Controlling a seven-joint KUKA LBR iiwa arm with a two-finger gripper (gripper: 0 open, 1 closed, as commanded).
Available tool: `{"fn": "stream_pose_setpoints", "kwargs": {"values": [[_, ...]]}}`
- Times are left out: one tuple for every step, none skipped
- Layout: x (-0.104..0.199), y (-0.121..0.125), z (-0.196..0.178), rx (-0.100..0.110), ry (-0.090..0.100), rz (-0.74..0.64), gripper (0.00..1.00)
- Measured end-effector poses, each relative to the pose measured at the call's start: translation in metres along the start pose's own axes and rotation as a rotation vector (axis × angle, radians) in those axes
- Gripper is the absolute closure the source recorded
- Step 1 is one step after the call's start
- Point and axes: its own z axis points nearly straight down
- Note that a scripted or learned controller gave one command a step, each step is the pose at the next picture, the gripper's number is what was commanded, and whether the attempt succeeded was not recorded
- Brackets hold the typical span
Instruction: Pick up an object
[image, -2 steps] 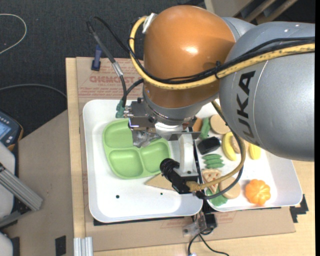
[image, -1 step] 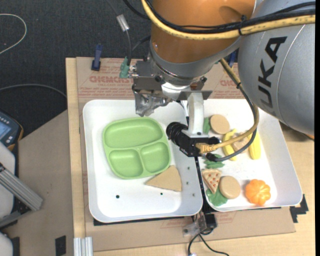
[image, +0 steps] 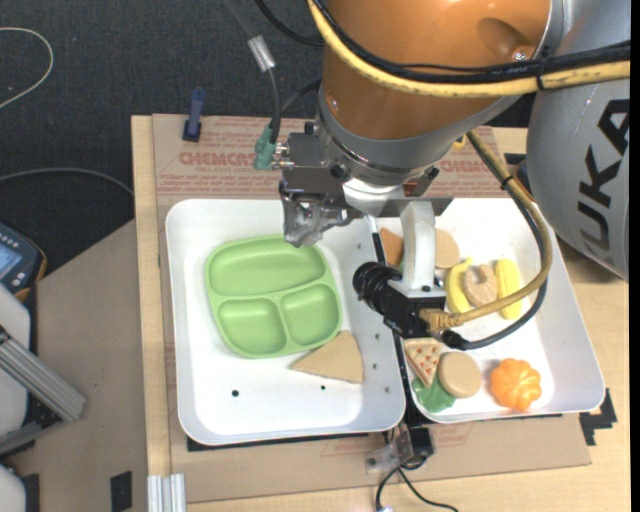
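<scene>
Since the grey wrist hides much of it from above, the gripper (image: 303, 224) shows mainly as a metal tip over the far right part of the left bin (image: 190, 300). Open or shut: cannot tell from this angle. Nothing is seen held in it.

Nearest object: the green divided tray (image: 270, 297), lying flat in the left bin. Its long axis runs roughly left to right across the view, with the right end turned slightly away from the camera. The one large compartment is on the far side and the two small ones on the near side. The gripper tip sits over the tray's far right corner; contact or a gap cannot be resolved.

A tan wedge (image: 330, 360) lies flat just beside the tray's near right corner, well apart from the gripper.

Right bin (image: 560, 300): a yellow banana (image: 458, 285) near the middle, an orange pumpkin (image: 515, 383) in the near right part, and a round tan biscuit (image: 460, 375) just left of the pumpkin. A black fitting (image: 380, 290) with a yellow cable (image: 500, 300) hangs over the wall between the bins.
</scene>
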Motion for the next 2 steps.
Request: {"fn": "stream_pose_setpoints", "kwargs": {"values": [[-0.041,0.0,0.102,0.014,-0.007,0.007,1.0],[-0.04,0.01,-0.101,-0.017,0.006,0.001,1.0]]}}
